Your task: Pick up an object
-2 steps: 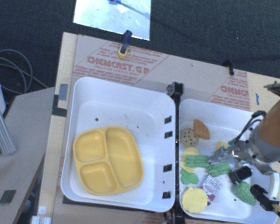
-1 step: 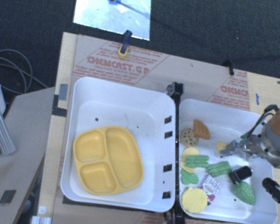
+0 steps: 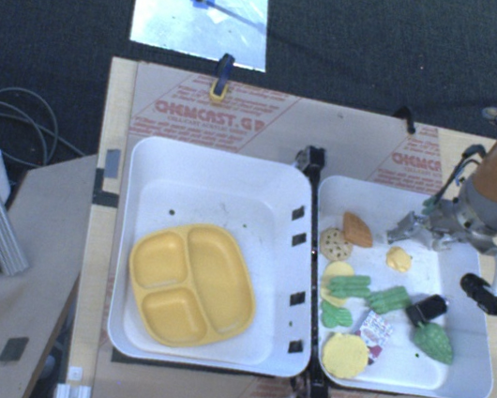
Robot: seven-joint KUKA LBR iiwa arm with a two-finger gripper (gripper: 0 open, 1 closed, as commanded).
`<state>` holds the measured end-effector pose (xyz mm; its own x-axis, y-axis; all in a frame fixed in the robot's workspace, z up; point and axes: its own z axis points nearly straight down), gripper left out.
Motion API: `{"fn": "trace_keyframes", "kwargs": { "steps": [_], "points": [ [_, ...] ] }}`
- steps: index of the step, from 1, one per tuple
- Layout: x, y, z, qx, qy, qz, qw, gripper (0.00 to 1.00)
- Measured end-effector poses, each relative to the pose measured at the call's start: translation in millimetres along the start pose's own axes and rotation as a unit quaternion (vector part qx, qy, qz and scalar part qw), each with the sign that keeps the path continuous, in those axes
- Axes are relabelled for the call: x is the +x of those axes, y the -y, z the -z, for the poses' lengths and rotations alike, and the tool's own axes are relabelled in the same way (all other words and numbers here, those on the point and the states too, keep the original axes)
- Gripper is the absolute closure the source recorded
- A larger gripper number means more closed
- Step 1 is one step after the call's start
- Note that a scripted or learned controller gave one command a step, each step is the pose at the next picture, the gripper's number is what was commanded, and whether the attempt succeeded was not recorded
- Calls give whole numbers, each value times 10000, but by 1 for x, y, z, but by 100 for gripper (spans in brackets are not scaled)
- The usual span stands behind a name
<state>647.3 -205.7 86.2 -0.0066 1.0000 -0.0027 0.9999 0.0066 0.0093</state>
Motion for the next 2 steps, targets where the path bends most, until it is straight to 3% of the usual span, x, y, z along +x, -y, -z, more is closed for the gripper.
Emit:
{"fn": "trace_keyframes", "kwargs": {
  "steps": [1,2],
  "points": [
    [-1,45,-1,54,-13,-32,10000,0],
    [-1,41,11,10,-5,-20,10000,100]
  ]
}}
